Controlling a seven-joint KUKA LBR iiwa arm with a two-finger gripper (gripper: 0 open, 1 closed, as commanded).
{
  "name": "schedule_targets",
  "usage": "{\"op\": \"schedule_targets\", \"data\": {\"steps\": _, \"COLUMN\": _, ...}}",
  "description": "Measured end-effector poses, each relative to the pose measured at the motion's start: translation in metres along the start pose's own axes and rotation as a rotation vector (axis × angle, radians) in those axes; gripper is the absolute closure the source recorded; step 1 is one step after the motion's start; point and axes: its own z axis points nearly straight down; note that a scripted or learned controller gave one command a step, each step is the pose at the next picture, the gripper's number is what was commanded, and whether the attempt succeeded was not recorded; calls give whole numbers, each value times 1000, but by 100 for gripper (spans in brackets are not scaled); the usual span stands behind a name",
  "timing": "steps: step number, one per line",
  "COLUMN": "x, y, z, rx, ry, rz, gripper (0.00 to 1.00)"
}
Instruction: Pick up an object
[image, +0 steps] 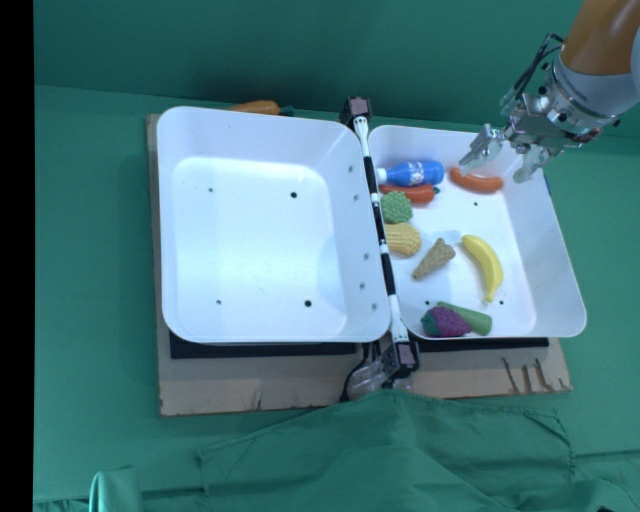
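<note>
Where the green cloth covers the bench (90, 250), a brown cardboard sheet (250, 395) lies under two shallow white bins set side by side. The left bin (190, 330) is the larger-looking of the two; the right bin (545, 260) carries all the toys. The grey arm with its orange band (605, 35) comes in from the upper right, and its gripper (503, 155) hangs over the far edge of the right bin with the fingers (478, 150) spread apart — nothing between them. Just below them lies a red sausage (476, 182), close to the fingertips; whether they touch cannot be told. A blue bottle (410, 174) lies near the divider, a red chilli just beside it. A yellow banana (483, 263) lies mid-bin, well apart from the gripper. Near the divider sit a corn cob (402, 239) and a green berry-like fruit (396, 207), with an ice-cream cone (434, 259) beside them. At the near edge — purple grapes (446, 321) against a green vegetable (472, 317).
</note>
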Motion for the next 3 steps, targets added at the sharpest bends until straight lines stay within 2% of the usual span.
{"op": "schedule_targets", "data": {"steps": 1, "x": 27, "y": 5, "z": 4, "rx": 0, "ry": 0, "rz": -3, "gripper": 0}}
{"op": "schedule_targets", "data": {"steps": 2, "x": 34, "y": -42, "z": 97, "rx": 11, "ry": 2, "rz": 2, "gripper": 0}}
{"op": "schedule_targets", "data": {"steps": 3, "x": 57, "y": -43, "z": 49, "rx": -7, "ry": 0, "rz": -3, "gripper": 0}}
